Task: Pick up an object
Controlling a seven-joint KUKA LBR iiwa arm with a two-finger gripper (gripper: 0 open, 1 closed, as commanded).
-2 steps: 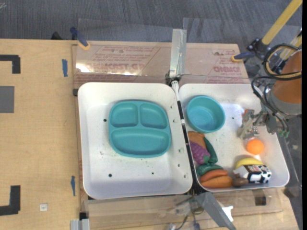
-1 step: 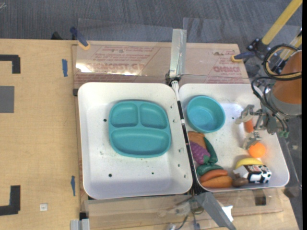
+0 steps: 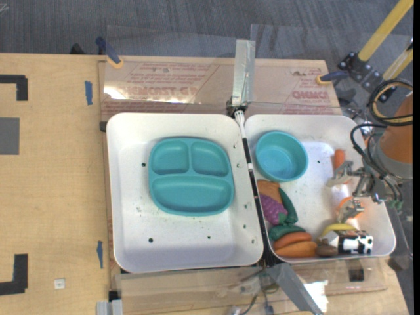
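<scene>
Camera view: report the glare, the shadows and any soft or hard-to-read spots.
Camera view: lighting is even and soft; glare streaks the clear panels behind the bins; the teal divided plate and teal bowl cast only faint shadows on the white bins; the gripper at the right edge looks cluttered and slightly soft, so its small parts are hard to read.

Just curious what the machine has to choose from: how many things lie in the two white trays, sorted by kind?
Teal dishes: 2, divided plate and bowl
Toy foods, about 6, heaped
Black-and-white toy cow: 1
Total: about 9
</scene>
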